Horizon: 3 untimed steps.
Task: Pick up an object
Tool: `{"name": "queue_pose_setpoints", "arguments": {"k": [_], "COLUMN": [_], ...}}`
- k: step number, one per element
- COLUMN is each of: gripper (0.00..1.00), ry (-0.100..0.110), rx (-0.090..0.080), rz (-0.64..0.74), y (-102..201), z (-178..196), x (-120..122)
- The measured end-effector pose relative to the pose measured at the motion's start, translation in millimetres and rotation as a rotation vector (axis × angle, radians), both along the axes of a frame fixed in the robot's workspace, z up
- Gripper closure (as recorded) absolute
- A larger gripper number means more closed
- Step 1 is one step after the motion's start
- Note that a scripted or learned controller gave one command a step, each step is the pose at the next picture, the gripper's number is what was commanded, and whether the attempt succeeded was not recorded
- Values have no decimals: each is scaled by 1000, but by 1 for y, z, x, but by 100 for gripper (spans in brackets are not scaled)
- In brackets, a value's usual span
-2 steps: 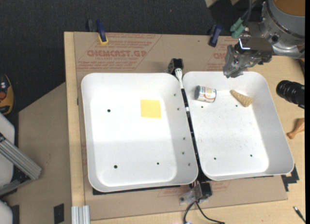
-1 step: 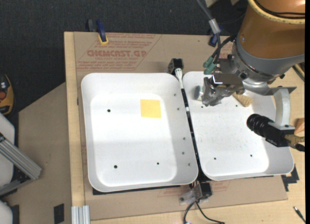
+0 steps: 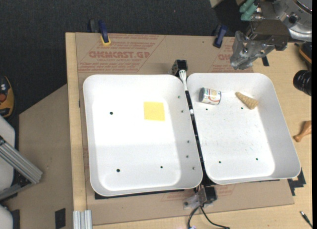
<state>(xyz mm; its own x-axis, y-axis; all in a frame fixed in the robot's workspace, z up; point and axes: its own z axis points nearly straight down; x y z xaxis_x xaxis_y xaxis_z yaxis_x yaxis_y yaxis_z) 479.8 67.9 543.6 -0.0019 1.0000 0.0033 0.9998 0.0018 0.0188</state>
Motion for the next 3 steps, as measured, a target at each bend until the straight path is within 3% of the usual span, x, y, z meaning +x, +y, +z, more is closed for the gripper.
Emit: {"name": "queue_pose_setpoints", "arguments": {"k": [1,2,3], "gripper": [100,100,100], "ry": [33,26,-1], "rx": [-6,-5,5], "rz": [6,0,1], "y": [82,101,113], "z": [-151,-205,-16], "x": [-2,-1,0]}}
